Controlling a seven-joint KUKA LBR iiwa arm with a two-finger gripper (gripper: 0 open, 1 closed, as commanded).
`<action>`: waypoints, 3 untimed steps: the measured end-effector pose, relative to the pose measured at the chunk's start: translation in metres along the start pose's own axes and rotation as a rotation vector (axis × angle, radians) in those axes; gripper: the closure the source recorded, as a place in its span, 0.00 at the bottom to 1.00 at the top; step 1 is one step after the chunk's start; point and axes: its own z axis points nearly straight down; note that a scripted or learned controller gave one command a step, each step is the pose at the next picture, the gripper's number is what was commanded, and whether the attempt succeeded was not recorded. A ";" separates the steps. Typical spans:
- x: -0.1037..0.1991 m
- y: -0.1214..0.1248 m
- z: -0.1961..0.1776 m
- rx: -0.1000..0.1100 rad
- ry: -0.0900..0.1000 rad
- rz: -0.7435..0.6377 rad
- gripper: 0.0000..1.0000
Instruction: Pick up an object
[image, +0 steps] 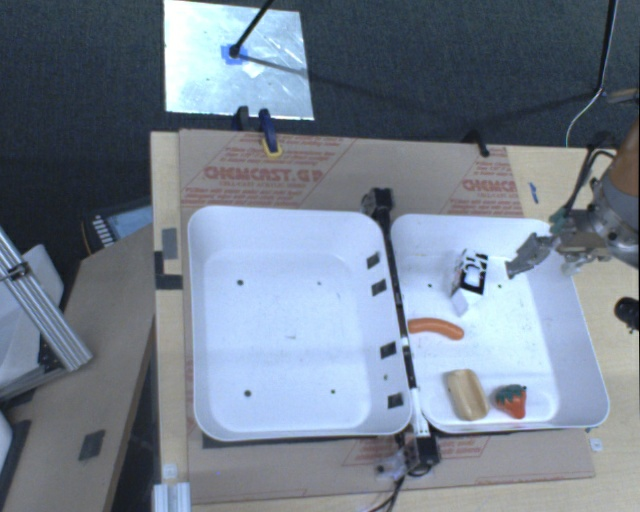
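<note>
Pickup not yet made: gripper (527, 256) hangs at the right bin (575, 330) far-right, grip state unreadable, just beside the black-and-white object (469, 273) lying untouched on the bin floor.

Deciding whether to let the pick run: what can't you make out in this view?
- Gripper: fingers too small and blurred to judge, camera view.
- Arm: cut off by the right edge.
- Black-and-white object: too blurred to identify.
- Red-and-green item: too small to name.
- Sausage and tan block: fine detail lost.
</note>
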 end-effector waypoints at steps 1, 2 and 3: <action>0.038 -0.031 -0.155 -0.017 -0.002 -0.006 0.00; 0.107 -0.034 -0.283 -0.018 0.001 -0.010 0.00; 0.103 -0.034 -0.286 -0.007 -0.001 -0.005 1.00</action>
